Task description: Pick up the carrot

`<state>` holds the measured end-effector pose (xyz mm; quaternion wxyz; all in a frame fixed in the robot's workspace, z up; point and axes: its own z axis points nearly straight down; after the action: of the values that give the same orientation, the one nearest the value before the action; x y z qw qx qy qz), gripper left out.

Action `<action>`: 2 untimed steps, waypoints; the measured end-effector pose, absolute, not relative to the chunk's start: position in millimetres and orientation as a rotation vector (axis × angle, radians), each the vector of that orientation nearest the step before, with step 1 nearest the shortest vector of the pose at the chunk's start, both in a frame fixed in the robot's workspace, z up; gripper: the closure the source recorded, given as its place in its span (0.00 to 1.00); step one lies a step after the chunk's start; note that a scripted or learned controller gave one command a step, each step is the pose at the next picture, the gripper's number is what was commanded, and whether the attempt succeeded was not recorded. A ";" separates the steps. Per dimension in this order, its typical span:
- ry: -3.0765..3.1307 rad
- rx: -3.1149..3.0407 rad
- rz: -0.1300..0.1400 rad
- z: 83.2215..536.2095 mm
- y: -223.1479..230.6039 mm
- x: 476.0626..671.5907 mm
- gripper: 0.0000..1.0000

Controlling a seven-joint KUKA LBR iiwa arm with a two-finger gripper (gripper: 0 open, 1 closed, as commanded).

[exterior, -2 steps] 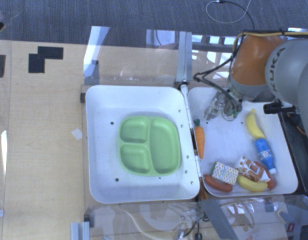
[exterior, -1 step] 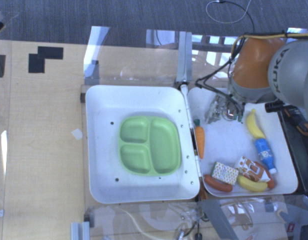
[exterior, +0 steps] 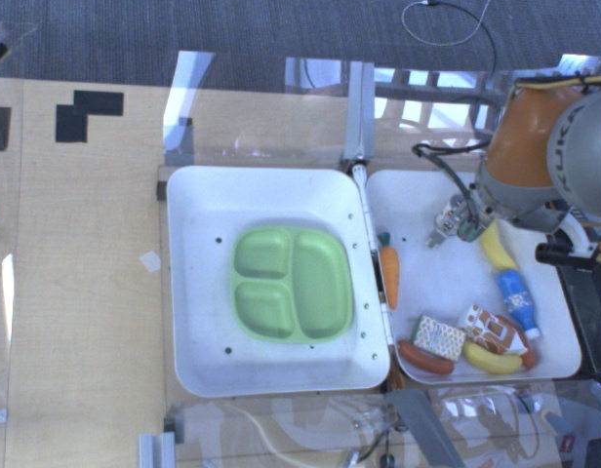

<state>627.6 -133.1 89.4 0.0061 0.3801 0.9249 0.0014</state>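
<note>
The carrot (exterior: 388,274) is orange with a green top and lies lengthwise along the left wall of the right bin (exterior: 418,195). My gripper (exterior: 453,224) hangs over the upper middle of that bin, right of and above the carrot and well apart from it. Nothing shows between it and the carrot but bare bin floor.
A green divided plate (exterior: 292,284) sits in the left bin (exterior: 198,261). The right bin also holds a yellow banana (exterior: 496,247), a blue bottle (exterior: 516,303), a patterned box (exterior: 439,338), a red sausage (exterior: 426,359), a snack packet (exterior: 491,328) and a second banana (exterior: 494,361).
</note>
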 end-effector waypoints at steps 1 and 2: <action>2.814 1.368 0.002 88.8 -203.2 616.6 1.00; 2.485 1.906 0.008 88.5 -204.2 609.3 1.00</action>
<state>609.3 -204.2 88.5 0.0051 0.6085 0.7935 0.0024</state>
